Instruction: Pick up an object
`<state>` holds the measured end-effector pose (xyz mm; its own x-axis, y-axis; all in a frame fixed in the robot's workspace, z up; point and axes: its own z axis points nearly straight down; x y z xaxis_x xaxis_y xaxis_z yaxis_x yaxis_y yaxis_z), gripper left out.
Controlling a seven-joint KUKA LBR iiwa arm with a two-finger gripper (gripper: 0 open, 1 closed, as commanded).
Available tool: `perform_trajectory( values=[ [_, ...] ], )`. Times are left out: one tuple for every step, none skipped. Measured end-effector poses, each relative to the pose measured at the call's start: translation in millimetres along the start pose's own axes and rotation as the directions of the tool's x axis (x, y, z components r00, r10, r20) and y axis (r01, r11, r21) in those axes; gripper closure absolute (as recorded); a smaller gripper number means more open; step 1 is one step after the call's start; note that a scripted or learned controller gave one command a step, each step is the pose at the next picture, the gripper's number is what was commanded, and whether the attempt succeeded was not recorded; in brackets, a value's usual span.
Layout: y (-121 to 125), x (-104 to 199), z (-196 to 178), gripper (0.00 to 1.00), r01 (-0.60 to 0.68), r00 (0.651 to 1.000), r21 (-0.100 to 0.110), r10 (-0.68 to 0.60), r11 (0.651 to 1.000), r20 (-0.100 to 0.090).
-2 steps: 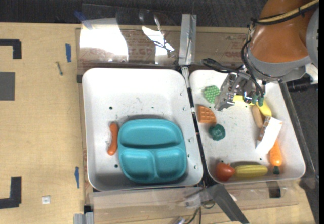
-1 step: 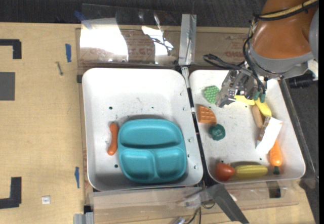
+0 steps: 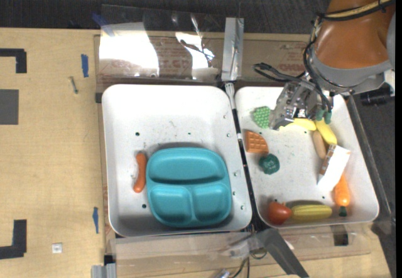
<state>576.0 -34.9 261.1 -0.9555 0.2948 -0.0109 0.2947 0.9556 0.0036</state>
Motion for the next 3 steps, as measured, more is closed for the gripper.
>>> perform_trajectory(
  values=[
    [25, -60, -1, 1.0, 0.178, 0.984, 0.0, -0.178, 0.984, -0.005],
    [26, -63, -11, 1.0, 0.179, 0.984, -0.001, -0.179, 0.984, 0.004],
    [10, -88, -33, 1.0, 0.249, 0.968, 0.001, -0.249, 0.968, -0.003]
  ],
)
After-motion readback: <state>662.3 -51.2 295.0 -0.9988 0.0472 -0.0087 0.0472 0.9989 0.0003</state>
